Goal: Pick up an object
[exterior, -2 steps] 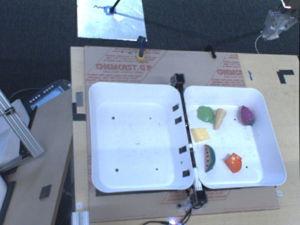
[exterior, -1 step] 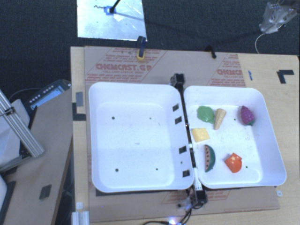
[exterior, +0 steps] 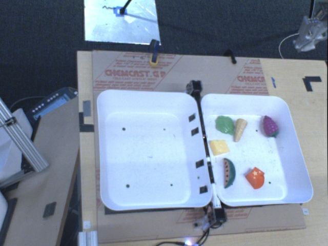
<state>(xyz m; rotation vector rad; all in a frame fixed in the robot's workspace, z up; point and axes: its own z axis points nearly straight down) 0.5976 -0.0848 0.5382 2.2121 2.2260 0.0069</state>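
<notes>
Currently every candidate lies in the right bin (exterior: 294, 137): a green piece (exterior: 224, 124), a cone (exterior: 240, 129), a purple fruit (exterior: 270, 126), a yellow wedge (exterior: 219, 147), a watermelon slice (exterior: 228, 172) and a red strawberry (exterior: 255, 177). The left bin (exterior: 148, 152) sits beside it. The purple fruit and strawberry lie nearest the right-hand side, whence the arm reaches.

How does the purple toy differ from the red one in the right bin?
The purple toy is oval and lies near the far right wall; the red toy is blocky, with a yellow mark, and sits nearer the front. Both lie apart from other items in the right bin.
</notes>
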